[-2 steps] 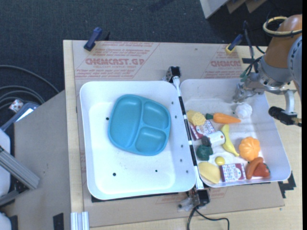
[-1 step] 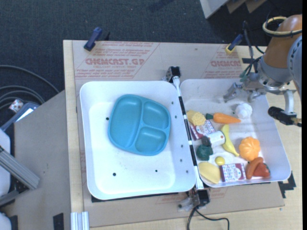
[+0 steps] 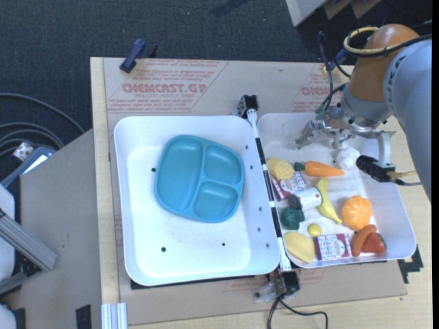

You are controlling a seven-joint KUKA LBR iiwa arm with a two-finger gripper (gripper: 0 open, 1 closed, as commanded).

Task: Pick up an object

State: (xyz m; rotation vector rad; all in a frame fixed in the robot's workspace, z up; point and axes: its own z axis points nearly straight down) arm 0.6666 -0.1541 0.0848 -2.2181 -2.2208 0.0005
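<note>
Hovering the gripper (image 3: 328, 133) over the right bin (image 3: 398, 214), fingers apart, nothing held. I'd drop straight onto the carrot (image 3: 323, 170), clear of its neighbours.

Blue divided plate (image 3: 200, 178) in white left bin (image 3: 137, 204). White right bin (image 3: 400, 219) holds orange carrot (image 3: 322, 170) with green top, yellow banana (image 3: 326, 204), orange pumpkin (image 3: 357, 212), red tomato (image 3: 368, 242), dark green item (image 3: 292, 217). Arm (image 3: 398, 60) grey, orange band. Bench (image 3: 206, 88) tan, red lettering.
</note>
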